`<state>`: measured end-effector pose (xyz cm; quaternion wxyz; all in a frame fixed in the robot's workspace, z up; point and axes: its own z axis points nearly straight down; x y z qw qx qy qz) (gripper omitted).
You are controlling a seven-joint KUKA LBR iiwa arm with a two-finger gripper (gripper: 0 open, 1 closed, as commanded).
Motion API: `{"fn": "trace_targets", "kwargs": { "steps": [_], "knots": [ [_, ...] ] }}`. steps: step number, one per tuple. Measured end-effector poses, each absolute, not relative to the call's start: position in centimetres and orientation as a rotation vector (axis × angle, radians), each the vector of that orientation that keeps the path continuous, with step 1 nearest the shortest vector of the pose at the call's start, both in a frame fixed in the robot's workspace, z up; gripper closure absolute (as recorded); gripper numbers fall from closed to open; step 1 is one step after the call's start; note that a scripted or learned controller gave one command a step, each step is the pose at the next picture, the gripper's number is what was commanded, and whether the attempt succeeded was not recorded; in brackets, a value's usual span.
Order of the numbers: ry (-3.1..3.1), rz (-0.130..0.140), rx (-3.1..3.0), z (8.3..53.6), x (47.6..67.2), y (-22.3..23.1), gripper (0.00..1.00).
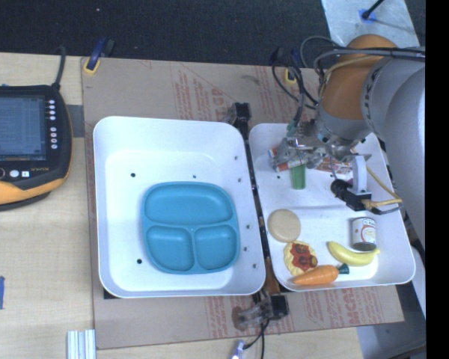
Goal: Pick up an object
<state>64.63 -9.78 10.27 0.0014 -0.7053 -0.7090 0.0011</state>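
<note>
Green cylinder [298, 177] stands in your right bin [389, 275], just under the pincer [303, 155]; you cannot tell the pincer's state. Judged risk: crowding against the bin's rear wall could tip it aside.

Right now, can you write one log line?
gripper: over right bin, at green object | hold: unclear | blue tray: left bin

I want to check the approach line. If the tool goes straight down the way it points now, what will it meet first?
Probably the green object, which shows directly under the tool in the right bin. Whether they already touch I cannot tell; depth is unclear from above.
</note>
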Motion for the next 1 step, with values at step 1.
{"fn": "trace_targets", "kwargs": {
  "steps": [1],
  "knots": [
    [-2.226, 0.000, -2.214, 19.26, 61.34, -0.99, 1.00]
  ]
}}
